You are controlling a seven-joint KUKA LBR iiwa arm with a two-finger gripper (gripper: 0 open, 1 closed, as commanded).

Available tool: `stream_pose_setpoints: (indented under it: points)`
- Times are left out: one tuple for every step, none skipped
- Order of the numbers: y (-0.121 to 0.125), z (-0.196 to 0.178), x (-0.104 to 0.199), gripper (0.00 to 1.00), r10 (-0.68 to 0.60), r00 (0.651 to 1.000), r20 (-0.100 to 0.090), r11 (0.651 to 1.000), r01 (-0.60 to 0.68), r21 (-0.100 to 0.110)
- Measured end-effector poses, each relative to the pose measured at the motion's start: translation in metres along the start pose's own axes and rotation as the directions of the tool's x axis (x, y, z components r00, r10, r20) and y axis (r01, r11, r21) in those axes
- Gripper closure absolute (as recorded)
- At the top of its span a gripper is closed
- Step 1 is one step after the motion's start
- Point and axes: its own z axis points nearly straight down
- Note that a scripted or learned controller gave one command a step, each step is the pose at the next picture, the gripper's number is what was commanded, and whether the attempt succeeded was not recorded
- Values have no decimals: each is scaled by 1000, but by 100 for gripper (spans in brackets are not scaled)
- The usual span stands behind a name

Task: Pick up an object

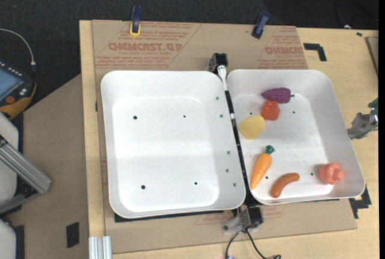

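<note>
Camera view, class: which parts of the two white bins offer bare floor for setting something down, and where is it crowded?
The left white bin is bare. In the right white bin, floor is free between the red tomato and pink toy; its left half is crowded.

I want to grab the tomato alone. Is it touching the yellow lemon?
Cannot tell. In the camera view the tomato sits right against the lemon's upper right edge, with no gap visible between them.

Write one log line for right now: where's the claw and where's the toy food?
claw: at right bin's right edge, holding nothing seen | toy food: all in right bin | carrot: untouched | pick: not yet done
</note>
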Motion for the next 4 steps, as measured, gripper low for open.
stream_pose_setpoints:
  points:
    - [0, 7, 1, 100, -1, 1000, 2, 1000, 1, -4]
    - [0, 19, 4, 100, 0, 1000, 1, 1000, 0, -4]
    - [0, -8, -1, 100, -1, 1000, 6, 1000, 1, -11]
    - [0, 9, 0, 100, -1, 1000, 1, 1000, 1, -4]
